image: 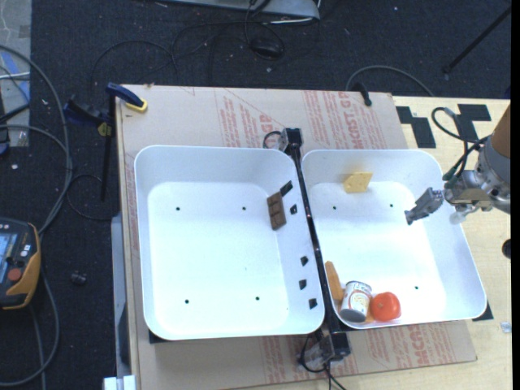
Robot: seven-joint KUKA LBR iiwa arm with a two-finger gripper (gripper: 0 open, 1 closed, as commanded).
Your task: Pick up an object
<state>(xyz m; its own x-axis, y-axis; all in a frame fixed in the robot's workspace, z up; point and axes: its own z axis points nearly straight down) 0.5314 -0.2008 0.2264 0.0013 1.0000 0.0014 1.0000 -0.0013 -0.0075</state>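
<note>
Hand [426, 205] over right bin's [455, 242] far-right side, grip state unclear, yellow block [357, 183] well left.

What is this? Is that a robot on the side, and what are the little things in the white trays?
Yes, that is a robot arm, reaching in from the right side of the picture. The camera looks down from above on a bench with two shallow white trays side by side. At the arm's tip is its gripper, a two-finger claw for picking things up. It hangs over the right tray and I see nothing in it.

In the right tray lie a yellow wedge like cheese near the back, and in the front corner a carrot, a small can and a tomato, likely toys. In the left tray a brown bar like chocolate leans on the right wall.
</note>
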